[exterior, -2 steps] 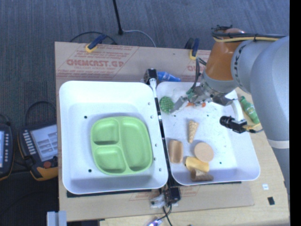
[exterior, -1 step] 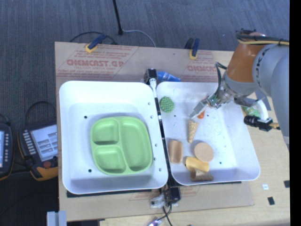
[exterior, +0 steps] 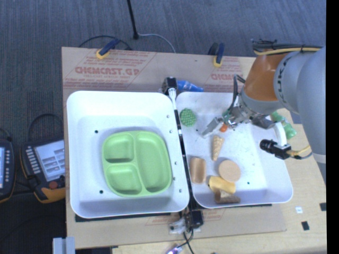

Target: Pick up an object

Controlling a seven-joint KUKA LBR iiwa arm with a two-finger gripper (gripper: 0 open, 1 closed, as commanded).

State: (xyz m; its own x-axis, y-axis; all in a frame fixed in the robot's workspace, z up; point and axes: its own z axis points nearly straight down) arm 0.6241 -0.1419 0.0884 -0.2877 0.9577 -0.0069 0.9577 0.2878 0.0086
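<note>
At the right bin's [exterior: 275,194] near edge lie a yellow block [exterior: 221,184], a tan disc [exterior: 229,170] and a cone [exterior: 216,146]. Farther in, the gripper [exterior: 219,124] hangs slightly parted, holding nothing, just beside a green ball [exterior: 187,117].

Two smooth, slightly glossy white plastic bins [exterior: 85,115] sit on a matt brown cardboard sheet [exterior: 106,70]; the light-green divided plastic tray [exterior: 136,163] looks satin-smooth.
</note>
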